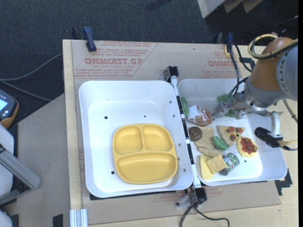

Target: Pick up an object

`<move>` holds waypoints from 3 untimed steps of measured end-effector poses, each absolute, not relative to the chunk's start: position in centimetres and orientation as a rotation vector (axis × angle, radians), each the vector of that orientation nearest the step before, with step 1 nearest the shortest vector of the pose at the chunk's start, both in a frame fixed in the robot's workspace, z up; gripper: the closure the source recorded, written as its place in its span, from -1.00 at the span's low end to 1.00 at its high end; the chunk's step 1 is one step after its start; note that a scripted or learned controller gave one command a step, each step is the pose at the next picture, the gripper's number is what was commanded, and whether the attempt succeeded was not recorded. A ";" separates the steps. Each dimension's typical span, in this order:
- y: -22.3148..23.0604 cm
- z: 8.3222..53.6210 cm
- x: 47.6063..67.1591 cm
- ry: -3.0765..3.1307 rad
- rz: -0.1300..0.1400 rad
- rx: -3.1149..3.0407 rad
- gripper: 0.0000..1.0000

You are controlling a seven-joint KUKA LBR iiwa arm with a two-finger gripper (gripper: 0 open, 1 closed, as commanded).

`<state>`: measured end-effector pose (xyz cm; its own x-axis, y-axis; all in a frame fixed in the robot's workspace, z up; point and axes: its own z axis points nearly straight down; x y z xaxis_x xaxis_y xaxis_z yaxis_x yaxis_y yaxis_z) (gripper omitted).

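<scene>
Grey arm (pixel 272 74) over right bin (pixel 272 171)

Two bins sit side by side on my counter (pixel 118 60). The left bin (pixel 94 103) holds a plate (pixel 144 153); the right bin (pixel 272 167) holds toy food (pixel 222 145) bunched near its left wall.

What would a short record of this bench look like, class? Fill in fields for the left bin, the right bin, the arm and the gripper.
left bin: holds a yellow divided plate, three compartments
right bin: holds a jumble of toy foods, among them a pizza slice and a cheese wedge
arm: reaches in from the right, over the right bin's far end
gripper: low among the toys; its grasp cannot be judged
</scene>
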<state>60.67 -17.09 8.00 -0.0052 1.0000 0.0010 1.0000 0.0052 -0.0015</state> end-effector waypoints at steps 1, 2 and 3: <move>-15.4 8.5 64.6 -2.230 -0.003 -2.222 -1.00; -15.5 9.6 64.5 -2.229 -0.002 -2.222 1.00; -5.8 19.1 66.3 -2.236 -0.012 -2.216 1.00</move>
